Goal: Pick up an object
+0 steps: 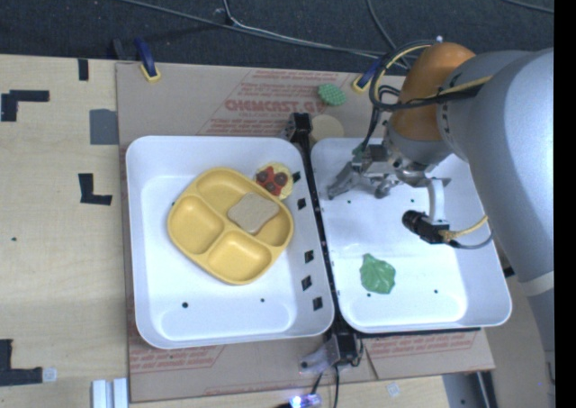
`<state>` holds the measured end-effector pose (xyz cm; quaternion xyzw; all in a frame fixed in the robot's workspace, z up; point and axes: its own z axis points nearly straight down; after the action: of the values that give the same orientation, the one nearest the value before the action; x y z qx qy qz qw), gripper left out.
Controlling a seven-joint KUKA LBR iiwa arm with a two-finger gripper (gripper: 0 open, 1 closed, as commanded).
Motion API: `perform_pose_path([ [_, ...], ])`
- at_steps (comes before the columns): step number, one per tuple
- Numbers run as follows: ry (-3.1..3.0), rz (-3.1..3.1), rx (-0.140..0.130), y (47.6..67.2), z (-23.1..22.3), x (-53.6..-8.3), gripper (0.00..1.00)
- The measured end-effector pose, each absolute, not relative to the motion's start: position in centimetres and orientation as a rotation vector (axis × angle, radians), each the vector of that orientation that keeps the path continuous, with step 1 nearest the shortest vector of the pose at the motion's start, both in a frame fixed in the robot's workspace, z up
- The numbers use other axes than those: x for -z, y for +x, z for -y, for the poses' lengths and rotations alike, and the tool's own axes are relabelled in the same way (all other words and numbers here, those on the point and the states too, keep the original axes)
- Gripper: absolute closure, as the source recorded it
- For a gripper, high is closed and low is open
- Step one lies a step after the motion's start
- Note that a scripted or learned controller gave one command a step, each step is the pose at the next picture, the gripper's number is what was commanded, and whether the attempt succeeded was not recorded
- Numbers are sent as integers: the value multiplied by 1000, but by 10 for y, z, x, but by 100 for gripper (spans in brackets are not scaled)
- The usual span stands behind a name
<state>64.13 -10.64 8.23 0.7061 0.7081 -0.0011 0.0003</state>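
Metal claw spread open over smooth white bin, crinkly green lump apart

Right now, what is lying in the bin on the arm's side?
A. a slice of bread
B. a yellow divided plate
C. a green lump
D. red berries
C: the green lump lies alone on the floor of the right bin; the yellow plate sits in the left bin.

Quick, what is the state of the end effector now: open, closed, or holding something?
End effector: cannot be told; it sits low over the right bin, with nothing visibly held.
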Motion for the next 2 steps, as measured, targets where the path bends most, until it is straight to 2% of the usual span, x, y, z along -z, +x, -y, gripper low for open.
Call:
perform_pose_path([
  [1,2216,-2224,1,642,106,-96,100],
  [2,2218,-2221,-3,637,104,-141,100],
])
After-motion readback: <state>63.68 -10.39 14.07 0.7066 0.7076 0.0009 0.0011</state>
